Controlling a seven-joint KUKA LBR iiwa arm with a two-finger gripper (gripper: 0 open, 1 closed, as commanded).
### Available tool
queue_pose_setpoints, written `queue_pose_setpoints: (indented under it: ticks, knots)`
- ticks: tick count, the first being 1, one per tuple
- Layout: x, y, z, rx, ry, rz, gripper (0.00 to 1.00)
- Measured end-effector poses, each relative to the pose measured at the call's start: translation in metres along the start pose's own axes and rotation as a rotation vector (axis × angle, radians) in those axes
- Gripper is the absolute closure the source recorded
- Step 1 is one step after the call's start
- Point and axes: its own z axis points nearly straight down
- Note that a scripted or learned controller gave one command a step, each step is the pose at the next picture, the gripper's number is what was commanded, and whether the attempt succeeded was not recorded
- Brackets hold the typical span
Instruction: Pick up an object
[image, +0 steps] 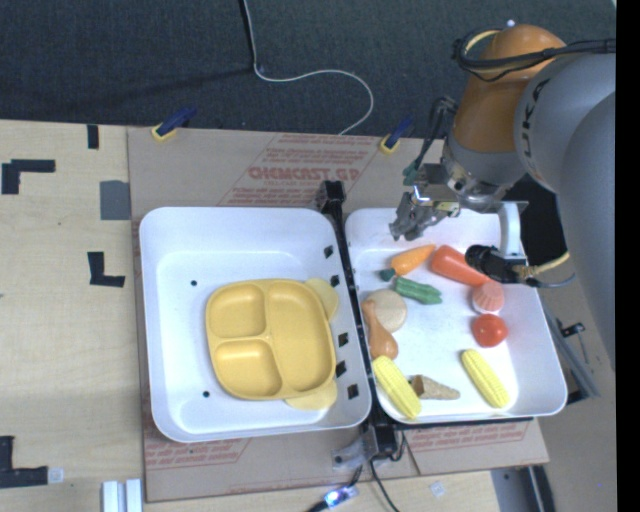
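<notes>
- Over the right bin (556, 392), the grey arm is reaching in from the right, its orange band uppermost and wrist angling down-left.
- The jaws (405, 228) are hanging at the bin's far-left corner, just above an orange carrot (411, 260); whether they are parted or clenched, I cannot tell.
- In the left bin (170, 260), a yellow divided tray (270, 335) is lying.

Tray (270, 335) in left bin (165, 240), food in right bin (540, 395)
</notes>
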Motion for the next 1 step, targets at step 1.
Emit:
queue_pose_setpoints:
  ticks: [1]
  knots:
    - [-0.0059, 0.0073, -0.0131, -0.002, 0.001, -0.002, 1.00]
